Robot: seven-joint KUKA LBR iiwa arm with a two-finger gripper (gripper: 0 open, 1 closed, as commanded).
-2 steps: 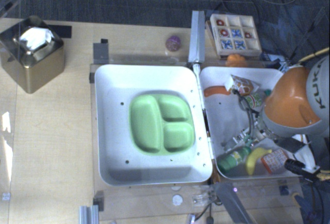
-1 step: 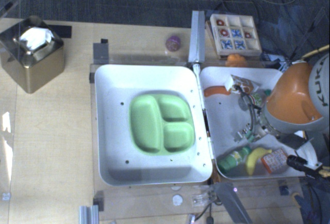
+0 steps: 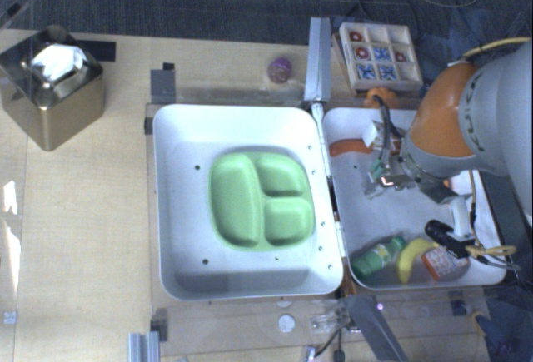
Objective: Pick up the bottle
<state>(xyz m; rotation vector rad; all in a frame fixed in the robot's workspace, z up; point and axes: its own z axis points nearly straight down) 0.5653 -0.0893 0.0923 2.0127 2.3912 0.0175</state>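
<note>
I've got the grey arm with its orange band [image 3: 437,115] reaching in from the right over the right-hand shallow white bin [image 3: 350,210]. The small two-finger gripper [image 3: 385,177] hangs above the bin's bare middle, nothing between its tips that I can see; whether it's apart or together I cannot tell, too small and blurred.

The green plastic bottle [image 3: 376,258] lies on its side in the near left corner of that bin, touching the yellow banana [image 3: 410,257], with a red-and-white packet [image 3: 444,263] just beyond. Bottle is well apart from the gripper, toward the near wall.

Left bin [image 3: 179,185] holds a green divided tray [image 3: 262,200], not relevant.

To do this well I'd move toward the near corner, turn the wrist across the bottle's long axis, and come down on its body clear of the banana. Risk: bin wall crowds one side, and the round body may roll.
</note>
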